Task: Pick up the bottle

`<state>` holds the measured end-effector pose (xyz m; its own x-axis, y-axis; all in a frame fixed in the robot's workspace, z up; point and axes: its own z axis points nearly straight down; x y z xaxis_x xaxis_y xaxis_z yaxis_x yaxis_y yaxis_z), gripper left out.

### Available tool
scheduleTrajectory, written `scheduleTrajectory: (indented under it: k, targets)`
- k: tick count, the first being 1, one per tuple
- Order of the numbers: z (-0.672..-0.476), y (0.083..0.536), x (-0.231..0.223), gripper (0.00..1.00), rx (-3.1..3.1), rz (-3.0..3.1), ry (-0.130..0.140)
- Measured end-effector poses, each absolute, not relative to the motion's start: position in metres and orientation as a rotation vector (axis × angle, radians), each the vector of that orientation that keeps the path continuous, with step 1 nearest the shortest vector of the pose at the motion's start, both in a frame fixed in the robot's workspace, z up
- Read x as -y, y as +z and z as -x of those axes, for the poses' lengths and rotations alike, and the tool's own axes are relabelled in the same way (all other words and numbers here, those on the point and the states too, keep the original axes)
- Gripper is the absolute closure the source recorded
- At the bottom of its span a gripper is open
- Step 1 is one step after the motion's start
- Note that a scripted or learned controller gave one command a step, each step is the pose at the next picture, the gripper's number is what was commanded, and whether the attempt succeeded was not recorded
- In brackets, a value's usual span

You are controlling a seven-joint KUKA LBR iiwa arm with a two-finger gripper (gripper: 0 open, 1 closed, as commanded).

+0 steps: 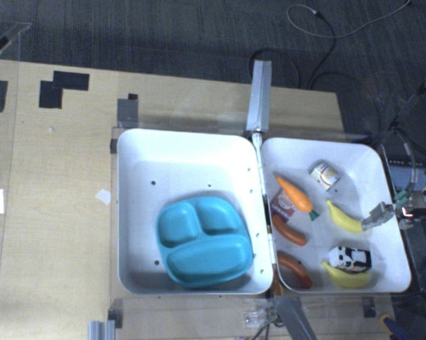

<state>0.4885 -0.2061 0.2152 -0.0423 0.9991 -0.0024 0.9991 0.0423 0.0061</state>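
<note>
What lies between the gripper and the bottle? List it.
Nothing visible. The gripper sits at the right bin's right side; the bottle lies up-left across bare bin floor. A banana lies just below that line, beside the gripper.

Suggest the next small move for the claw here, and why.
Probably travel up-left toward the bottle, then descend. The claw sits at the right bin's right side by a banana, while the bottle lies apart near the far wall.

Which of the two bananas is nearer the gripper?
The upper banana, lying bare mid-bin just left of the gripper. The other banana sits lower, at the bin's front edge, with a black-and-white toy on it.
</note>
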Motion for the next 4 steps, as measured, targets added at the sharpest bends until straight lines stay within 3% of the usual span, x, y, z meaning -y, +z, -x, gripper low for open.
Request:
scheduleTrajectory:
  k: [1, 2, 3, 4]
  targets:
    - [-0.488, 0.18, 0.206, 0.0, -2.125, -2.31, 0.004]
    - [-0.489, 0.196, 0.201, 0.0, -2.148, -2.286, 0.005]
    - [-0.512, 0.192, 0.203, 0.0, -2.168, -2.267, 0.004]
    - [-0.488, 0.178, 0.204, 0.0, -2.236, -2.2, 0.004]
